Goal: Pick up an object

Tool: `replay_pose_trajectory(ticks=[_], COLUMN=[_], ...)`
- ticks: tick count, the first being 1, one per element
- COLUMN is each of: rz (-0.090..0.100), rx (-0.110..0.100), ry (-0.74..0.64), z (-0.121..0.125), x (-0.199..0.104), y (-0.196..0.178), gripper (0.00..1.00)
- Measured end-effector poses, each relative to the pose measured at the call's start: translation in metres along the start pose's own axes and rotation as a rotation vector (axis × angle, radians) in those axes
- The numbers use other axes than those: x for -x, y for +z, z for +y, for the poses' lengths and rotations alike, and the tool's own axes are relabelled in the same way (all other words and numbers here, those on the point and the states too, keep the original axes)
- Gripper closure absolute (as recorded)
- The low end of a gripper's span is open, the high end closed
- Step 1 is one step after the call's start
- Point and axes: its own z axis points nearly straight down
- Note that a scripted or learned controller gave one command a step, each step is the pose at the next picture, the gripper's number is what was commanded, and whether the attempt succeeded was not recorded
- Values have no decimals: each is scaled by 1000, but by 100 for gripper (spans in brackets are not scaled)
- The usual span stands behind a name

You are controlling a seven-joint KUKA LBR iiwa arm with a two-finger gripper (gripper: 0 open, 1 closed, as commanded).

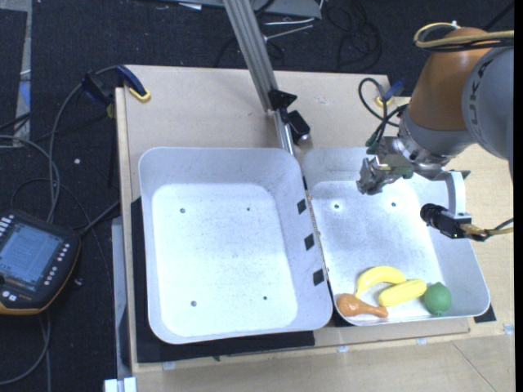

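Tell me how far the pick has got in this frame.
Done: nothing looks picked; the banana, the yellow piece, the green ball and the orange piece all lie at the right bin's near edge. In hand: the gripper hangs over the bin's far end, apart from them, with nothing seen in it. Left: reach an item, grasp and lift.

A single fixed camera looks down at a slant from above the bench [212, 113]; it stands far enough to take in both white bins [221, 243] whole; the arm [458, 72] enters from its right.
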Motion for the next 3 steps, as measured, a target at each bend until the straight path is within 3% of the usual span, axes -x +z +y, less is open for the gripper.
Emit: replay_pose_trajectory(ticks=[3], rz=[2], rx=[-5], ry=[-5], z=[26], x=[-164], y=[2], gripper=[100])
